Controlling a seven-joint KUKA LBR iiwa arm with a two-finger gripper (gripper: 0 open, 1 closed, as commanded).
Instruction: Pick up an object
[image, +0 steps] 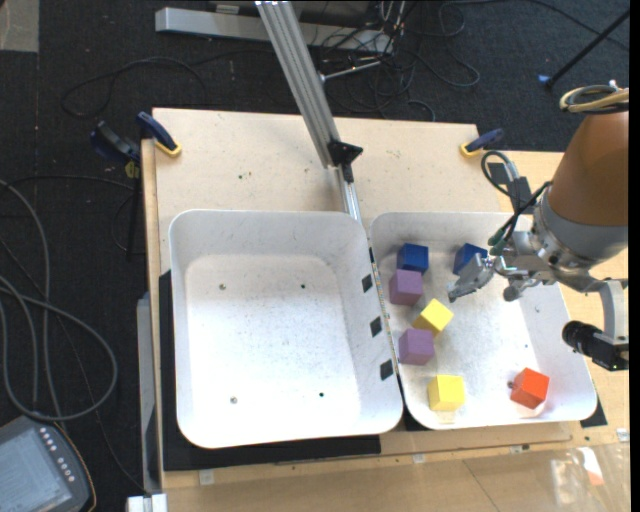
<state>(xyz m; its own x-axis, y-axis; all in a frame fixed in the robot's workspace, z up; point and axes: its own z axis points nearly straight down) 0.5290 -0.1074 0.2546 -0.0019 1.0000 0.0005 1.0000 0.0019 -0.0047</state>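
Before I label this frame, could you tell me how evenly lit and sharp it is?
Camera view: lighting soft and even, the cubes casting only faint shadows on the right bin; cubes like the orange cube are crisp; the hand looks slightly soft; no strong glare on the left bin.

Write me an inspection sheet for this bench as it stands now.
Surface: tan bench bearing a left bin and a right bin, both white.
Job's things: all in the right bin: two blue cubes, two purple cubes, two yellow cubes, one orange cube.
Clutter: nothing seen.
Grippers: gripper over the right bin beside a blue cube; nothing visibly held.
Cables: black cables on the floor at left and top.
Surroundings: dark floor, clamps at the bench corners, metal rail.
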